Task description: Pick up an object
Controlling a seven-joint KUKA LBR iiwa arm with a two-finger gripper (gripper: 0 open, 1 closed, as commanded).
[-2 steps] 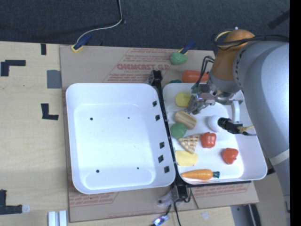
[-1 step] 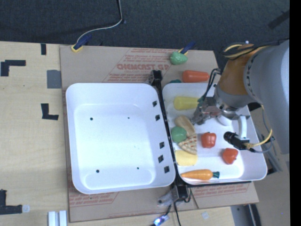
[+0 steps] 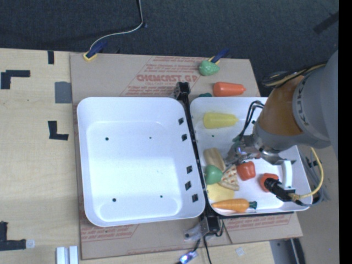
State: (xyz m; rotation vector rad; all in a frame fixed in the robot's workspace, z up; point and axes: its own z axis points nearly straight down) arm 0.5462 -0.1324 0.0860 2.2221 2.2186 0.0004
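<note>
The right bin (image 3: 286, 203) holds several toy foods: a yellow piece (image 3: 219, 120) at the back, a tan bread-like piece (image 3: 214, 159), a green item (image 3: 213, 174), a pizza-like wedge (image 3: 230, 177), a yellow slab (image 3: 218, 192), a red piece (image 3: 246, 170), another red piece (image 3: 268, 180) and an orange carrot (image 3: 233, 205) at the front. My gripper (image 3: 237, 157) is low in this bin, just above the red piece and beside the wedge. The wrist hides its fingertips.
The left bin (image 3: 132, 158) lies beside it, across a black divider (image 3: 190, 147). On the cardboard behind the bins lie an orange carrot (image 3: 228, 88) and a green toy (image 3: 208, 67). My arm covers the right bin's back right corner.
</note>
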